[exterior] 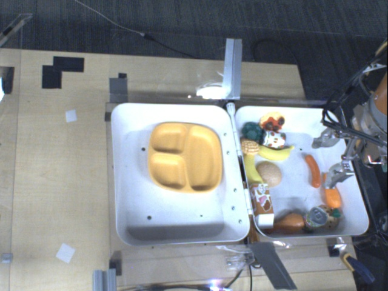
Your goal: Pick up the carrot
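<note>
The carrot (333, 197), a short orange piece with a green tip, lies near the front right corner of the right bin (357, 223). My gripper (331, 157) hovers over that bin's right side, just behind the carrot, open. One fingertip (322, 140) is farther back and the other (339, 174) closer to the carrot, with nothing between them. A slim red-orange sausage-like piece (313, 170) lies just left of the gripper.
The right bin also holds a banana (276, 153), corn (248, 145), a tan egg-shaped item (269, 173), a small carton (262, 200), a brown roll (290, 222) and a can (316, 217) beside the carrot. The left bin (130, 180) holds a yellow divided plate (185, 156).
</note>
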`<state>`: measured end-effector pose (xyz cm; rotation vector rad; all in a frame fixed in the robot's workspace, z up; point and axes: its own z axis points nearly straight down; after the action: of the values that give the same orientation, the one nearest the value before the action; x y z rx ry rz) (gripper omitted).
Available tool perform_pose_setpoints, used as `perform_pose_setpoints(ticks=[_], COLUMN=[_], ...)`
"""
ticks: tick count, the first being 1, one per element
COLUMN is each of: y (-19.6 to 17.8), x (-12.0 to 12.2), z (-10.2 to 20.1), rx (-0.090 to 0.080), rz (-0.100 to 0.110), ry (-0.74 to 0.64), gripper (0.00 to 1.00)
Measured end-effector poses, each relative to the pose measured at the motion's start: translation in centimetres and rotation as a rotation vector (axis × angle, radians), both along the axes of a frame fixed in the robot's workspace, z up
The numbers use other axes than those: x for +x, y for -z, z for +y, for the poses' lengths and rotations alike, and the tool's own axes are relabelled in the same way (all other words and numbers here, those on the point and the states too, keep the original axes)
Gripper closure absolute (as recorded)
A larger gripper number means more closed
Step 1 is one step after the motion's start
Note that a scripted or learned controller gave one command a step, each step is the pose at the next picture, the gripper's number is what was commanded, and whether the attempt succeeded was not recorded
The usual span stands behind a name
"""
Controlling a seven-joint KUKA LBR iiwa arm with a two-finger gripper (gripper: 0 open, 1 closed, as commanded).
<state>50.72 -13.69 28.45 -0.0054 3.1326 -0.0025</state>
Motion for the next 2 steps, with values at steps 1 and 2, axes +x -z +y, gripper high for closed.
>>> perform_pose_setpoints(ticks=[1, 2], y=[11.7, 18.6], x=[2.5, 0.7], z=[-5.1, -5.3], rx=[0.001, -0.002], rz=[0.005, -0.007], ry=[0.023, -0.047], gripper=[0.0, 0.0])
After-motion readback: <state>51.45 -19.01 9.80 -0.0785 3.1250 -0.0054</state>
